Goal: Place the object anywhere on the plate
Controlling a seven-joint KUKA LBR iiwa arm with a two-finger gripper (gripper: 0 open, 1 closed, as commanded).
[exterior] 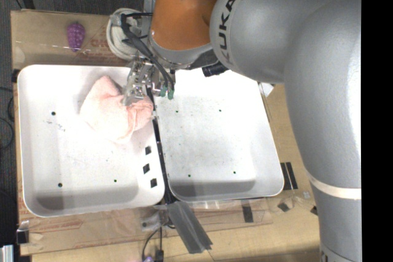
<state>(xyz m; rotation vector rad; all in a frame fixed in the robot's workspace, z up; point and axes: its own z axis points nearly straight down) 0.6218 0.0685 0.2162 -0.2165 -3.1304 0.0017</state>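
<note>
Gripper (142, 88), finger state unclear, over the right edge of the pink cloth (116, 106) in the left bin (37, 132).

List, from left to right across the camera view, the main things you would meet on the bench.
purple object → pink cloth in the left bin → gripper → right bin → grey arm

pink cloth (116, 108) crowding left bin's (37, 132) upper right, right bin (245, 150) floor open
</note>
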